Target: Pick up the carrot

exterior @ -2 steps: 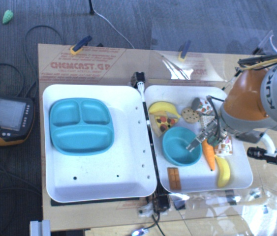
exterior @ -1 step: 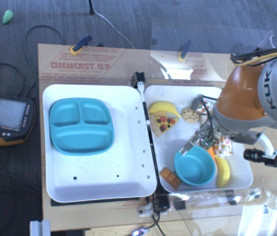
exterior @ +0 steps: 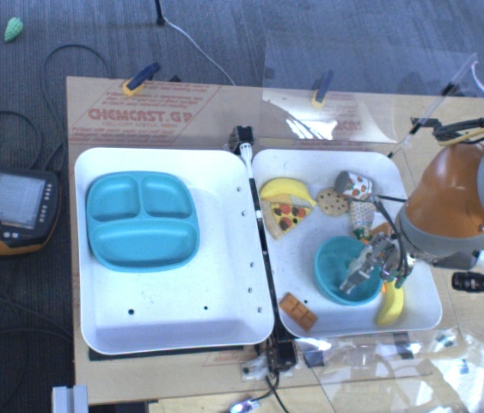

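1. A dark blue-grey carpet surrounds a brown bench [exterior: 138, 114] seen from above at a slant; a handheld control pendant [exterior: 9, 206] lies on the floor at far left, its cable curling behind it.
2. The left white bin [exterior: 224, 317] holds a light blue divided plate [exterior: 143, 219] and nothing else.
3. The right white bin [exterior: 306, 149] is crowded: a yellow piece [exterior: 283, 188] with a toy pizza slice [exterior: 289, 214] sits at its upper left, a small brown block [exterior: 297, 311] at its lower left, a cookie [exterior: 332, 202] and a small grey-and-white item [exterior: 354, 183] near the top.
4. A blue bowl [exterior: 336, 265] stands right of centre, with a banana [exterior: 390, 305] just beside it at lower right.
5. The carrot [exterior: 380, 228] seems to be the orange sliver with green next to it, above and right of the bowl, largely hidden by the arm; this is uncertain.
6. The gripper [exterior: 377, 263] hangs over the bowl's right edge. Whether the jaws are released or clenched cannot be told, and nothing is clearly between them.
7. Judged from this, the carrot is not yet lifted; the grasp remains to be made. The bowl rim and banana crowd the approach.
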You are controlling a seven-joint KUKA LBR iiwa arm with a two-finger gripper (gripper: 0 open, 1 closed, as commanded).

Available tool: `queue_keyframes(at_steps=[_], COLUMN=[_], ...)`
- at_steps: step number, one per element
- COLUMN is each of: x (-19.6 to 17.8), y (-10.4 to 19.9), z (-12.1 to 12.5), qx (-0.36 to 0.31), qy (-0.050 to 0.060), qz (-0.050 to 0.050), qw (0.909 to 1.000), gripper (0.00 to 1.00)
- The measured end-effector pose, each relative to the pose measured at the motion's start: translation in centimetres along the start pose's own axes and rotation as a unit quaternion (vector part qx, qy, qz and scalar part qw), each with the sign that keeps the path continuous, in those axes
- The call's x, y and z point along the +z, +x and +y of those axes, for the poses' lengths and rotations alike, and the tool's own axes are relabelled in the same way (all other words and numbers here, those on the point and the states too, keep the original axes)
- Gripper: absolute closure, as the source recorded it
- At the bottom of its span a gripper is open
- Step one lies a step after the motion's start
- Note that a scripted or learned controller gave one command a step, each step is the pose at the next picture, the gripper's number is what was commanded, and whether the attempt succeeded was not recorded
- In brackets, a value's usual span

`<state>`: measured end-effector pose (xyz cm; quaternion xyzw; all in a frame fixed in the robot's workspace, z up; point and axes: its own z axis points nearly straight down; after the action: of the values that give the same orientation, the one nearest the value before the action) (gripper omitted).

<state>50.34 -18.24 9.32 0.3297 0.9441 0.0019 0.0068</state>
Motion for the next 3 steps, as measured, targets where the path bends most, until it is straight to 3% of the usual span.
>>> queue_keyframes(at_steps=[1, 2, 3], x=[-3.6, -13.5, -16.4], y=[-0.2, -2.6, -1.4], z=[3.8, 0.7, -4.3], qx=[0.042, 0.112, -0.070], qy=[0.004, 0.005, 0.004], qz=[0.006, 0.002, 0.005], qw=[0.9991, 0.9937, 0.9975], gripper=[1.00, 1.00, 1.00])
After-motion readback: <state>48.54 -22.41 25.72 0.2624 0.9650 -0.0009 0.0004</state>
